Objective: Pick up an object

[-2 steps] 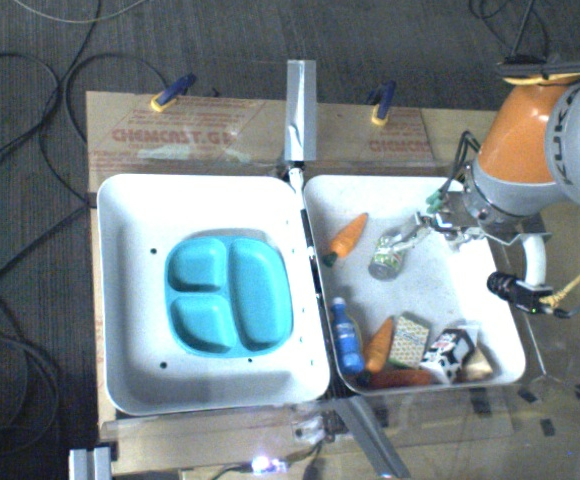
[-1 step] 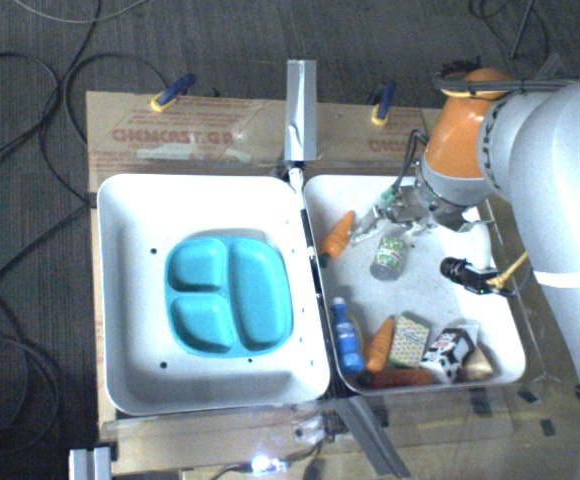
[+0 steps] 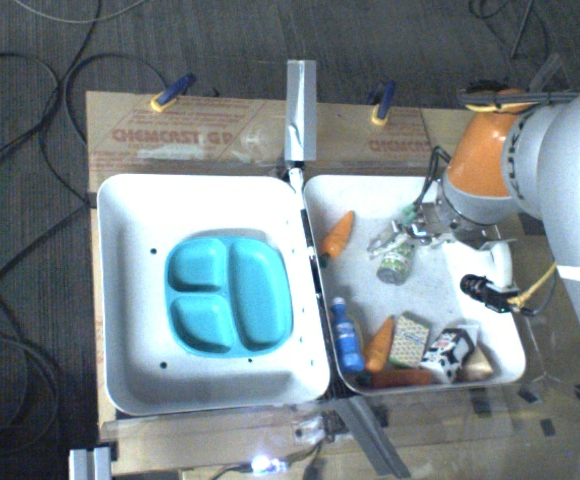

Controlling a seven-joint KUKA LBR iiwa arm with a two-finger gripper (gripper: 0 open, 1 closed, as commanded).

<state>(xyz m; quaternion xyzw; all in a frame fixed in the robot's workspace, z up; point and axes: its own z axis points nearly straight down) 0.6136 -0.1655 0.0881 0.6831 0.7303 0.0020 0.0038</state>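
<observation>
Gripper (image 3: pixel 399 238) low inside the right bin (image 3: pixel 452 298), toward 12 o'clock of the bin floor, with the arm reaching in from 3 o'clock. From this slant I cannot tell whether the gripper is wide or narrow; the metal parts blur together.

Small jar (image 3: pixel 396 263), greenish with a pale top, lies just off the gripper at 6 o'clock, touching it or very nearly. I judge it is the target. I cannot see it clamped, and it looks to rest on the bin floor, so I log no grasp.

- Carrot (image 3: pixel 338 233) at 9 o'clock of the gripper, near the bin's left wall, apart from the jar.
- Blue bottle (image 3: pixel 346 336) at 7 o'clock, along the left wall.
- Second carrot (image 3: pixel 380 343), patterned packet (image 3: pixel 408 340) and black-and-white box (image 3: pixel 451 353) bunched along the near wall at 6 o'clock, well apart from the gripper.
- Left bin (image 3: pixel 130 268) carries a teal tray (image 3: pixel 230 293) with compartments. Both bins sit on the bench (image 3: pixel 190 138).

Progress: the approach looks done, with the gripper down at the jar. Left to do, as I read it: confirm closure on the jar, then lift it clear of the bin floor. Nothing is raised yet.
</observation>
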